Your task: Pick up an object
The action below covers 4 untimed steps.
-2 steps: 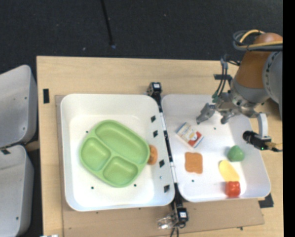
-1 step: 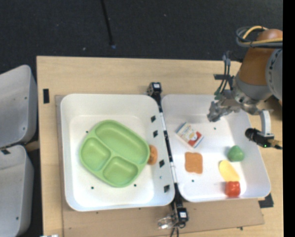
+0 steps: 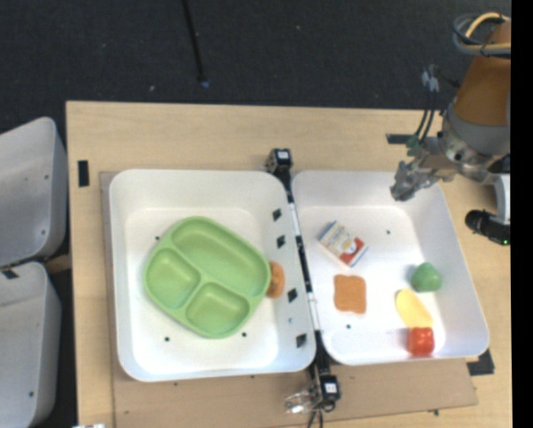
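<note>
Claw (image 3: 407, 185) of the grey arm (image 3: 480, 105) hung over the far right corner of the right bin (image 3: 454, 230), toward two o'clock in the camera view; whether it was spread or pressed together could not be told, and nothing was seen pinched in it. Orange band sat above the wrist at the frame's upper right. Right bin held five pieces, all apart from the claw: a small white and red carton (image 3: 342, 242) near the bin's centre, tilted; an orange toast-like slab (image 3: 350, 293) just below it toward six o'clock; a green round object (image 3: 425, 277) toward the bin's three o'clock; a yellow oblong piece (image 3: 413, 308) just beneath the green one; a red block (image 3: 420, 341) touching or nearly touching the yellow piece's lower end. Left bin (image 3: 133, 346) carried a green divided plate (image 3: 208, 277) with three compartments, lying flat near its middle. A small orange item (image 3: 275, 279) lay at the plate's three o'clock edge, against the divider (image 3: 295, 266) between the bins.
</note>
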{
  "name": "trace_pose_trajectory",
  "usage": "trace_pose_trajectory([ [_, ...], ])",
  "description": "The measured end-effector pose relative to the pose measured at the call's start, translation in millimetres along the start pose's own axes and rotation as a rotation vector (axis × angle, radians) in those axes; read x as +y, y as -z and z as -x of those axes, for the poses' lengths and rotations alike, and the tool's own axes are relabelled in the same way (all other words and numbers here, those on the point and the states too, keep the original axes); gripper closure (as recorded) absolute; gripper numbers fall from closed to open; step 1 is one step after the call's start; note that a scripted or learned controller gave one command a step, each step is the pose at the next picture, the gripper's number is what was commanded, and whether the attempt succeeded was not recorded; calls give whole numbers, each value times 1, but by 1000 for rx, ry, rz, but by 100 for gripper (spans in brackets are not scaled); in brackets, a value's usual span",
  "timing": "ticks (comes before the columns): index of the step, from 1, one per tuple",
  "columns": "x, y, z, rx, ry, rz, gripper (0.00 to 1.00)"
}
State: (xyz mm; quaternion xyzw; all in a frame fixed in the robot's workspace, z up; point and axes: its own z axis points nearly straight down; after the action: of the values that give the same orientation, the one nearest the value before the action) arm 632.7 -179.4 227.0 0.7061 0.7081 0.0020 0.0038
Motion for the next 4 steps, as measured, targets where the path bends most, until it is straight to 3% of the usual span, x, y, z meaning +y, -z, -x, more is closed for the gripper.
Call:
trace_pose_trajectory([
  [1, 1, 9, 1, 2, 2, -7, 100],
  [2, -19, 18, -43, 3, 2, -7, 100],
  [4, -60, 15, -159, 4, 4, -9, 100],
])
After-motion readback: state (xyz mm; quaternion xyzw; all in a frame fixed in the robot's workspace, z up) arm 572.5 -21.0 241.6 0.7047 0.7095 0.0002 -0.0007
